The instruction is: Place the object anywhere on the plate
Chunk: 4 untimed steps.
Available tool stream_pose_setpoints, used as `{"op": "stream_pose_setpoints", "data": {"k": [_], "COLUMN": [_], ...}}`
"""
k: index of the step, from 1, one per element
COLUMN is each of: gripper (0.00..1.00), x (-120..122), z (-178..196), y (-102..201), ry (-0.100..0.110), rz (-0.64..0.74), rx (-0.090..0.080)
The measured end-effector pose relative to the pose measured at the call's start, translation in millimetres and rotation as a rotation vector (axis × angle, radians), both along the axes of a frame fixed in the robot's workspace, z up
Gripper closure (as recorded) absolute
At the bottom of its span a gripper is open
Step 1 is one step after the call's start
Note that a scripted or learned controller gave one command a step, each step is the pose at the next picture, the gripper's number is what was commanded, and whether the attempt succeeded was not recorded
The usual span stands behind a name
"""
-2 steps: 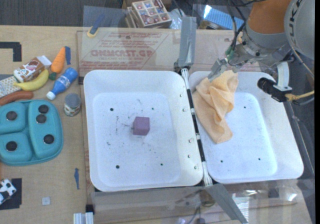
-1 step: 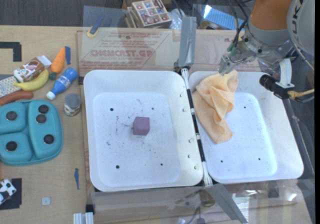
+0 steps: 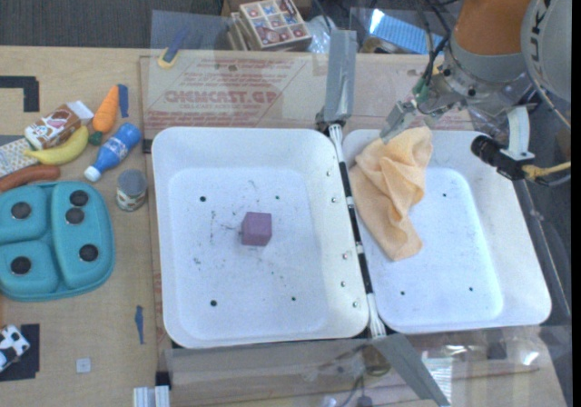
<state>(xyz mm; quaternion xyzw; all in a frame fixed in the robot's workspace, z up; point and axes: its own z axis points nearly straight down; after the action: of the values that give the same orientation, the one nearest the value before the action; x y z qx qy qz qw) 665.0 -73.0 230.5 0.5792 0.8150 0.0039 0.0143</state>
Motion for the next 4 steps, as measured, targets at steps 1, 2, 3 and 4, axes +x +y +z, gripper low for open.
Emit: {"op": "stream_pose_setpoints", "data": {"k": [1,2,3,4], "gripper": [1.00,0.00,1.00,0.00], "x": [1,1,3,3], "z": [11,11,22,22], "y": [-1,-1,-2,-1], "ry": [-0.007,-0.007,-0.013,-0.013], "rz": [0.001,0.001,0.002,0.002], "rx": [-0.002,-0.002,-0.004,-0.004]}}
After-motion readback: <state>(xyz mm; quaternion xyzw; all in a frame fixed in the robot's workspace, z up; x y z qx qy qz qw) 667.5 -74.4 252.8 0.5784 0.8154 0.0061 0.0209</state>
